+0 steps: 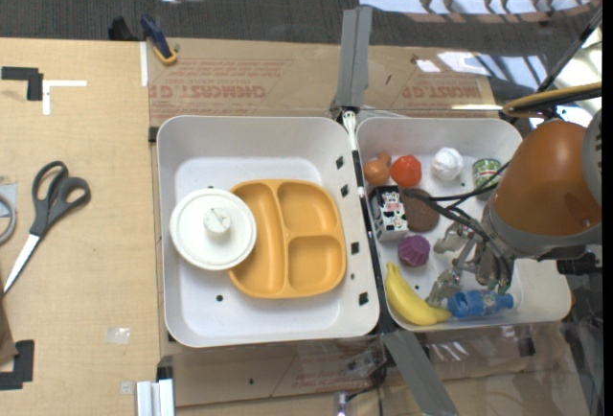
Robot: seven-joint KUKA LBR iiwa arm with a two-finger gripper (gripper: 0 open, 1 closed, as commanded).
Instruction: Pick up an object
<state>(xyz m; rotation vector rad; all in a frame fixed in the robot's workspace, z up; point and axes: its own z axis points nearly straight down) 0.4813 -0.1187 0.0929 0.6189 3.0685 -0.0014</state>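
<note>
Gripper (466,282), finger state indiscernible, low in right bin (536,131); blue object (482,305) just nearside, long axis left-right; banana (410,301) immediately left.

The gripper (458,282) is partly covered by the orange band (548,182) of the arm, so the state of its fingers cannot be told. The blue object (479,305) just beside it is too blurred to be identified. Far to its left, scissors (44,209) are cut off by the edge.
</note>
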